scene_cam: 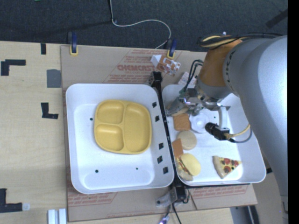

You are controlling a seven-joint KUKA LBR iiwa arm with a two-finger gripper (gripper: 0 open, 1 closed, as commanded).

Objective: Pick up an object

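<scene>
Just beside the tool (187, 107) lies a flat tan cracker (181, 122).

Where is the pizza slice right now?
The pizza slice lies in the right bin, near its front right corner, just right of the burger.

Pizza slice (226, 165) lies flat, right bin's (252, 146) near corner.

Arm (261, 78): bulky rounded light-grey shell, glossy orange band (217, 69) above the wrist, dark metal hand (189, 101) with small silver fittings, black connector and thin yellowish cable (238, 136) looping off the wrist's side.
</scene>
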